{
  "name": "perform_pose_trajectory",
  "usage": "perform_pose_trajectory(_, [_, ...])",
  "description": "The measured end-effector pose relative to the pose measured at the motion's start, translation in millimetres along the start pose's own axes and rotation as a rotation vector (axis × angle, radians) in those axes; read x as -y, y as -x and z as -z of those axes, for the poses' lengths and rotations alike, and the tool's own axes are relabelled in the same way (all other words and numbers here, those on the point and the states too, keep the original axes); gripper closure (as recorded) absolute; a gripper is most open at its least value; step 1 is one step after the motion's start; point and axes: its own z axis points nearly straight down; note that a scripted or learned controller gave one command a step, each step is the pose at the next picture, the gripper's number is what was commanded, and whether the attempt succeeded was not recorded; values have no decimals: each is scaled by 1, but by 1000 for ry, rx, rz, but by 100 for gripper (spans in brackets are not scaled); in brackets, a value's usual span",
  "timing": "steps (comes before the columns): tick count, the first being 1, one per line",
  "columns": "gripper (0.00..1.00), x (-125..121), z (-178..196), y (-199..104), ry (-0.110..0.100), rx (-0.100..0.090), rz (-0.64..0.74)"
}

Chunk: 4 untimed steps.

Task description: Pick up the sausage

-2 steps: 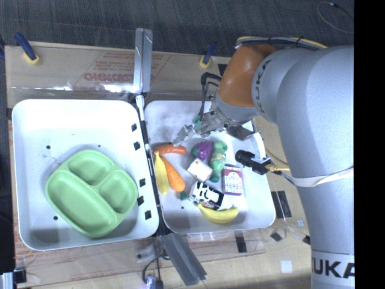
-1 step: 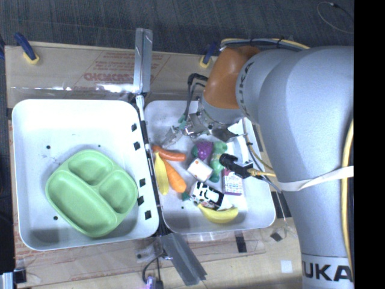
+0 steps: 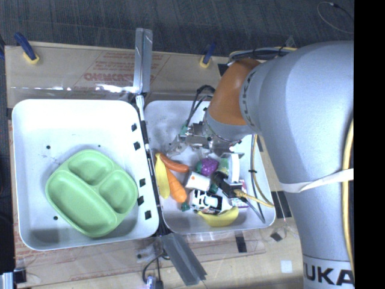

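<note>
Grey metal of the pincer (image 3: 185, 137) is seen low over the upper part of the right bin (image 3: 163, 118), under the orange band (image 3: 231, 98) of the arm. Whether the pincer is open or closed cannot be told. Just below it, toward the near edge of the view, the sausage (image 3: 172, 164) is found: a red-orange stick laid slantwise on the bin floor, apart from the pincer. Just under the sausage an orange carrot (image 3: 177, 188) is laid. Beside both, along the bin's left wall, a long yellow fruit (image 3: 161, 178) is stretched. Below and to the right of the pincer a purple thing (image 3: 209, 166) is set, with a white card (image 3: 197, 181) just under it. Farther down, a black-and-white packet (image 3: 207, 203) is rested against a yellow banana (image 3: 221, 218) near the bin's lower wall. Well to the left of the pincer, the left bin (image 3: 24, 116) is occupied by a green divided tray (image 3: 90, 191). Above the pincer, beyond the bins, a blue clamp (image 3: 27, 48) is fixed at the edge of the brown board (image 3: 72, 65).
</note>
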Motion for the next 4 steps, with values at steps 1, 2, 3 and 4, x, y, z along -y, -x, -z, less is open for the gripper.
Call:
perform_pose_trajectory(1, [0, 35, 0, -9, 4, 1, 83])
perform_pose_trajectory(2, [0, 83, 1, -9, 6, -1, 240])
perform_pose_trajectory(3, [100, 82, 8, -8, 6, -1, 244])
perform_pose_trajectory(4, [100, 93, 100, -14, 3, 1, 205])
